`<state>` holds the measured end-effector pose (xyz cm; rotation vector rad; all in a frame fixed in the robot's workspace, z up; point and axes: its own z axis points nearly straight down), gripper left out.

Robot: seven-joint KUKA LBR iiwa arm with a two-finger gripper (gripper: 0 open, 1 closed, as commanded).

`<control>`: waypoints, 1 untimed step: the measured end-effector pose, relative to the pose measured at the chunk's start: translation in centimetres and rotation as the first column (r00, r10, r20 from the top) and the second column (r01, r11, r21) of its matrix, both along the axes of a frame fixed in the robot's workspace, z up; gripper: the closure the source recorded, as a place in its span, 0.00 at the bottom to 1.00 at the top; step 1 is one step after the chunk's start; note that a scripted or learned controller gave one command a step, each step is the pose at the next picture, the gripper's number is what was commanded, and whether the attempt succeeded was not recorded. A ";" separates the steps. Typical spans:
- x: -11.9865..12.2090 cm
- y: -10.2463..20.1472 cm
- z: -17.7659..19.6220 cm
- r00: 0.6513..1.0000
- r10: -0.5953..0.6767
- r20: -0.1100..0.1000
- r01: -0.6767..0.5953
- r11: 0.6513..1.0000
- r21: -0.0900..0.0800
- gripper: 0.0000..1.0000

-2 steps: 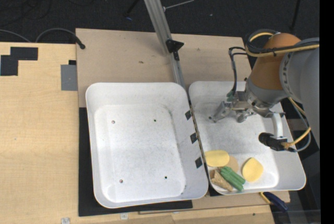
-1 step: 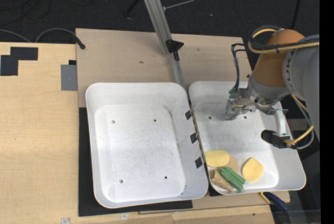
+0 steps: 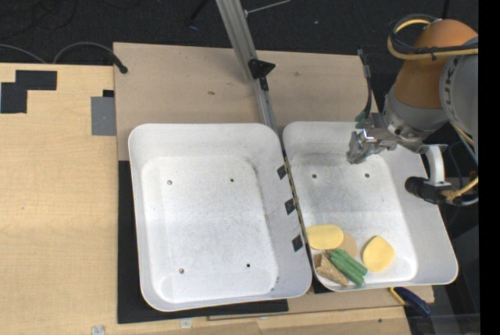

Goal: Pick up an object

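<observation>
Several small objects lie at the near end of the right bin (image 3: 406, 193): a yellow oval piece (image 3: 325, 236), a second yellow piece (image 3: 378, 254), a green stick-shaped object (image 3: 348, 266) and a tan lumpy object (image 3: 332, 271) beside it. My gripper (image 3: 358, 149) hangs over the far part of the right bin, well away from those objects. Nothing shows between its fingers.
The left bin (image 3: 148, 162) lies beside the right one, with black clips (image 3: 289, 204) along their shared edge. A slanted metal rail (image 3: 238, 33) rises behind the bins. Light wooden board lies at the left (image 3: 55, 193).
</observation>
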<state>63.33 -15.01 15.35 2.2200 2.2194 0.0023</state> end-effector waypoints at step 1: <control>-0.1 -0.7 4.6 1.000 0.000 0.000 0.000 1.000 -0.001 1.00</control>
